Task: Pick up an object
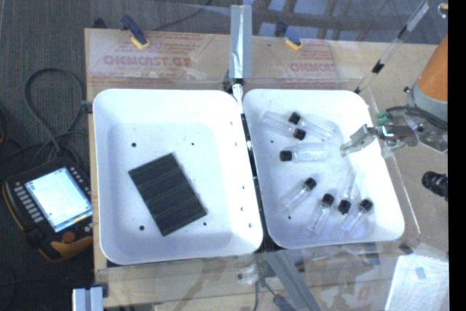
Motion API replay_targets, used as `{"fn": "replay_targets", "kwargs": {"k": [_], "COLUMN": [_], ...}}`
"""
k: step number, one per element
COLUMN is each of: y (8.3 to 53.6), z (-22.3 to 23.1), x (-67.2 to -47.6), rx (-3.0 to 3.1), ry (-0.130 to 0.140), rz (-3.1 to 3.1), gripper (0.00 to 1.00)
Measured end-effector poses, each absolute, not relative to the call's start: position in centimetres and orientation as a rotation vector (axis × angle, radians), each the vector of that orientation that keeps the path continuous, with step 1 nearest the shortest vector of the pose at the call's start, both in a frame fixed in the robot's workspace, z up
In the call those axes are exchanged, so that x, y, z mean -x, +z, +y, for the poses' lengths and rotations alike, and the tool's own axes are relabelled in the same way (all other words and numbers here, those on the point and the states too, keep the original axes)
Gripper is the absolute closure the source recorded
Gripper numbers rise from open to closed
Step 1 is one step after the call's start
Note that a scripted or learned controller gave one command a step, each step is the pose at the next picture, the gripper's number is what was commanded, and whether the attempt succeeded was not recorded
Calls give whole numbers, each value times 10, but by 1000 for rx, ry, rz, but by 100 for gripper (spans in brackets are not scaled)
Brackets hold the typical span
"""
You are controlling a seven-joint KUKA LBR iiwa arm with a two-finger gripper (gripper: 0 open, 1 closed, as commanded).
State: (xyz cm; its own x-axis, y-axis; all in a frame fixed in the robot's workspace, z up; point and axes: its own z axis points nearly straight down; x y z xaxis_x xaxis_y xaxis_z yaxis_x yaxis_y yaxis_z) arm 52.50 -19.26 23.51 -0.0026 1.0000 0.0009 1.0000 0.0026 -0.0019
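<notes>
Presently your gripper (358, 140) hangs over the right bin (378, 229), above its vials (300, 194); its grip state I cannot tell.

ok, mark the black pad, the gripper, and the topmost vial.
black pad (167, 193), camera view, centre of its face
gripper (355, 141), camera view, at fingertips
topmost vial (294, 118), camera view, its black cap
</notes>
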Motion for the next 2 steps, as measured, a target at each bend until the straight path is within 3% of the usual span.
{"fn": "replay_targets", "kwargs": {"k": [1, 2], "y": [95, 90], "z": [-183, -145], "x": [-539, -624], "rx": [2001, 1945], "ry": [-1, -7], "rz": [-2421, -2483], "gripper": [0, 0]}}
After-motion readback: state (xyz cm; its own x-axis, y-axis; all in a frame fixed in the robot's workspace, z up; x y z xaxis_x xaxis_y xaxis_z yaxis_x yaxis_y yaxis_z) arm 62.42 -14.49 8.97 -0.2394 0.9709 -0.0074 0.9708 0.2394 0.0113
